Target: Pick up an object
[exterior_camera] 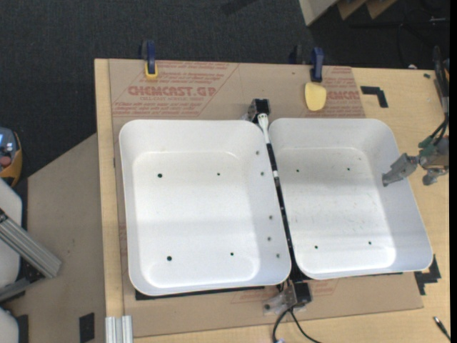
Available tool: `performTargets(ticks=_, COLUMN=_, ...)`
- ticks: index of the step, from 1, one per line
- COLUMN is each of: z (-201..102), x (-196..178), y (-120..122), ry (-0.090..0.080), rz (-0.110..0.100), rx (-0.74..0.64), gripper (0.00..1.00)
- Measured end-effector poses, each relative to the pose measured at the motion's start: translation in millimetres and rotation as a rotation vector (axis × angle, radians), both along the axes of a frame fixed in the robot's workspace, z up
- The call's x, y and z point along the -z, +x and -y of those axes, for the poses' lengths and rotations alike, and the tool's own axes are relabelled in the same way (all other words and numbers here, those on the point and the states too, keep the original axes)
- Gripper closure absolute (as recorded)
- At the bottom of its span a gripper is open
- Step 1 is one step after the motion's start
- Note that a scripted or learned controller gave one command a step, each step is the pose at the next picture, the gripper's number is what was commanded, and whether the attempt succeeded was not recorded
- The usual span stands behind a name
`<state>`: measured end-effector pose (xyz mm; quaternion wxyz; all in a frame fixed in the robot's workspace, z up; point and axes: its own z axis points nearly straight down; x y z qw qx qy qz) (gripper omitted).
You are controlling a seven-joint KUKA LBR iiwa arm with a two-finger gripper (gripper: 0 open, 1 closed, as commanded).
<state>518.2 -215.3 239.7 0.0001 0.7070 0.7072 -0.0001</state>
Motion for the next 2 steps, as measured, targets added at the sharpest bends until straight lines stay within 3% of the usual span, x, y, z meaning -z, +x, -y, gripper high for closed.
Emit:
performTargets(ticks=1, z=0.2, x=-10.9, y=0.7, ry=-0.002, rz=0.003, rx=-0.001, gripper=1.0)
performTargets(ticks=2, z=-93.4, x=36.9, y=-24.7, ry=0.007, rz=-0.008, rx=-0.008, gripper=1.0)
